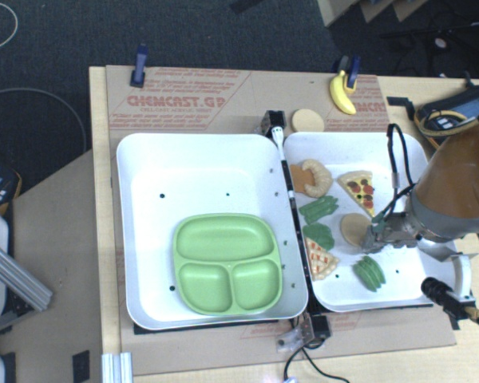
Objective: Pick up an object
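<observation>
The green divided plate (227, 263), smooth plastic with rounded corners and three compartments, is lying nearest the camera, at about six o'clock in the left bin (144, 214), a shallow glossy white tray. In the right bin (407, 294), the toy food is sitting in a loose cluster: a leafy green piece (370, 273) at six o'clock, a waffle-textured wedge (320, 259) at eight o'clock against the divider, and a second green piece (318, 234) just above it. The gripper (375, 239) is hanging over the bin's centre, touching or just above a flat tan disc (353, 228); whether its jaws are parted or closed cannot be told. Farther back, a third green piece (319, 207) is lying at ten o'clock, a pizza slice (358, 188) at twelve, and a ring-shaped doughnut (310, 178) at eleven. Beyond the bins, a round biscuit (307, 120) and a yellow banana (342, 95) are resting on the brown board (184, 94).
</observation>
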Controlling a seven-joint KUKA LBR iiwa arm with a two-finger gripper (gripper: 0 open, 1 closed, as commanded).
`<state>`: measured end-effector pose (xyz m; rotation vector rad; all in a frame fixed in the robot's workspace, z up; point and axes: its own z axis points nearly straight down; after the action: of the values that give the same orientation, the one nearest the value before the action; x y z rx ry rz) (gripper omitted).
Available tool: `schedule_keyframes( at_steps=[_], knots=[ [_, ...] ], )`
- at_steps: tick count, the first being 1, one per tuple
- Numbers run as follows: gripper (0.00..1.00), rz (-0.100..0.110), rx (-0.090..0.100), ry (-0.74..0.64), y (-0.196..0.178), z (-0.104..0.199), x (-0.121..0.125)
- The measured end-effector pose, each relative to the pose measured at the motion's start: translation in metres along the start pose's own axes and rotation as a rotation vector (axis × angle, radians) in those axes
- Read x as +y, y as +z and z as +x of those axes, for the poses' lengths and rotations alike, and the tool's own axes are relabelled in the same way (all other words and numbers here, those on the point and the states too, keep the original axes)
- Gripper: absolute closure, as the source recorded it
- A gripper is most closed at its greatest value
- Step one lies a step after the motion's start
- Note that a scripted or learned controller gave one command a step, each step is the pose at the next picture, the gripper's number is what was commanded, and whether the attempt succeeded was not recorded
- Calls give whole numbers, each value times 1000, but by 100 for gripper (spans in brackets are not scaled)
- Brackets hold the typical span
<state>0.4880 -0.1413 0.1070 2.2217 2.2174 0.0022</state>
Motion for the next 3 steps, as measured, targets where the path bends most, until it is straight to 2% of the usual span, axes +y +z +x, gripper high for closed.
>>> schedule_keyframes(
  at_steps=[1,2,3],
  knots=[
    [100,-9,3,-13,-83,79,44],
    [100,9,6,-11,-80,165,-5],
    [100,-7,5,-10,-170,214,-8]
  ],
)
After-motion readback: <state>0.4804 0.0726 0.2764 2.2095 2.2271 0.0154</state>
